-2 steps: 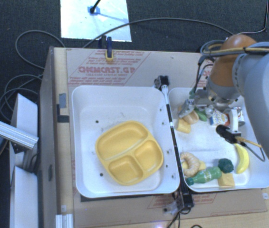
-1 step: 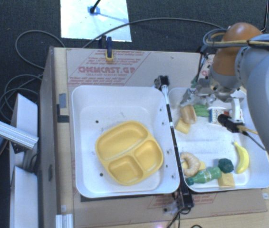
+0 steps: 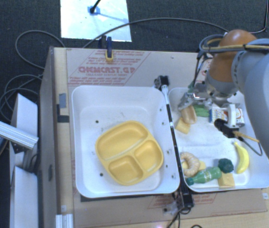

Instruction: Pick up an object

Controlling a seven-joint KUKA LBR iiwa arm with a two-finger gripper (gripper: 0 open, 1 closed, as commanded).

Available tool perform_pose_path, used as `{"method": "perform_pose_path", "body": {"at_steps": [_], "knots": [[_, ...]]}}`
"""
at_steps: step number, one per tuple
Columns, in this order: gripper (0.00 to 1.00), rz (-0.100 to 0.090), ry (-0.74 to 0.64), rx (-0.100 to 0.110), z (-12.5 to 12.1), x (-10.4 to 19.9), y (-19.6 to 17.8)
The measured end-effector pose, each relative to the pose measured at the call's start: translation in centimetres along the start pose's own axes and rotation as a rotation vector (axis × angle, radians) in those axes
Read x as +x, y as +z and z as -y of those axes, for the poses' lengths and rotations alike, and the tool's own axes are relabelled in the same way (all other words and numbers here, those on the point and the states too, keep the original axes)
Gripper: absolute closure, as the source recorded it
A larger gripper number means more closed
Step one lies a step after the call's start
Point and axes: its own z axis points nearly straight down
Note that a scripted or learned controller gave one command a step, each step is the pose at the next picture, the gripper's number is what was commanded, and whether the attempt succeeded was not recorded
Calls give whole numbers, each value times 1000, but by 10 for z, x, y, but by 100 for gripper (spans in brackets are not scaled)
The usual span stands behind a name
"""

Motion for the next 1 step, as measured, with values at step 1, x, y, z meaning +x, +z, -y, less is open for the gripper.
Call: {"method": "perform_pose_path", "body": {"at_steps": [1], "knots": [[0,-10,0,17,-11,8,-93]]}}
